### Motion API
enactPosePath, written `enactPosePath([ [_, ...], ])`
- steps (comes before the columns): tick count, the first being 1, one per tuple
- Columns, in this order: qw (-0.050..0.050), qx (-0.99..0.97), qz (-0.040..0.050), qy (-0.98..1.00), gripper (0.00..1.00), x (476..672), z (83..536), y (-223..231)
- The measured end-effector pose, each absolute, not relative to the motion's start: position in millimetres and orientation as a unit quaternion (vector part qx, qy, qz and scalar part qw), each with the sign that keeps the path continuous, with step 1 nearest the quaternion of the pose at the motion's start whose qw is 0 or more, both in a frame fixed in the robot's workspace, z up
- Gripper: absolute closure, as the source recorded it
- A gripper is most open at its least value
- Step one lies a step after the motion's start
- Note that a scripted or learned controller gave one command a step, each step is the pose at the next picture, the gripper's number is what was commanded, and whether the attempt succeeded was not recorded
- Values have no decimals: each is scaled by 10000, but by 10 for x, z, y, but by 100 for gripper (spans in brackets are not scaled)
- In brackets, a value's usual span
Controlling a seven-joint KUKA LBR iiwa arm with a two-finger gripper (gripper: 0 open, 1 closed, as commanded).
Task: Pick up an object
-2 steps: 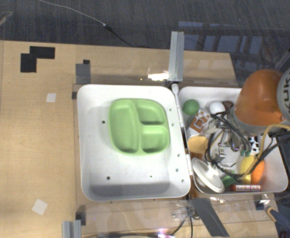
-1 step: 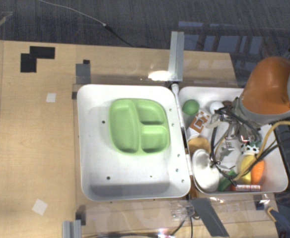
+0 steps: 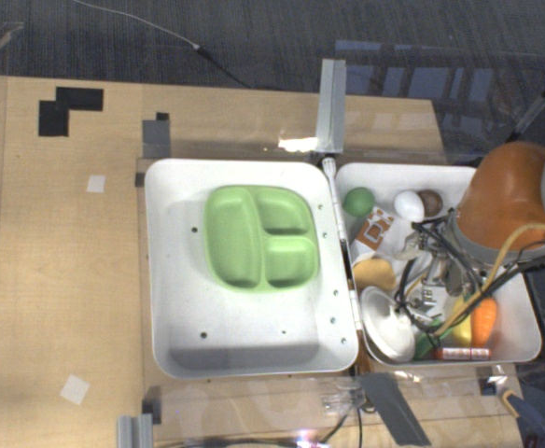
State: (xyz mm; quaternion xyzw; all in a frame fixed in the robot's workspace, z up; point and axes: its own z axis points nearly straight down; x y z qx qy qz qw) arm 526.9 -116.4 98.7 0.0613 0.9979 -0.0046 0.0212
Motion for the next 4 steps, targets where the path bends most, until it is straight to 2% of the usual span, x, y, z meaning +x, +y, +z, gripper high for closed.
enactPosePath([
  [1,186,1420,-144,9896,0,5240,988,-1097],
  [2,70,581,-16,9983,0,5939,1045,-1143],
  [3,167,945,-80,9954,0,5890,999,-1031],
  [4,119,1205,-83,9926,0,5981,991,-999],
])
